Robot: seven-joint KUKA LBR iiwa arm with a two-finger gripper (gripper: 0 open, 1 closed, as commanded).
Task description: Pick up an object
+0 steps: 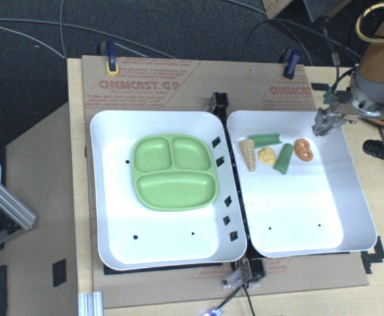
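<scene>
Even, fairly bright overhead light, soft shadows, mild glare on the white bins (112, 242), perhaps slightly soft focus.

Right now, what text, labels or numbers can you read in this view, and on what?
"CHEMCAST GP": red print on the board under the bins, upper left, with a line of smaller print under it too blurred to read.
"CHEMCAS...": same red print on the board at upper right, blurred and cut short.
No print can be made out on the green plate, the bins or the arm.
</scene>
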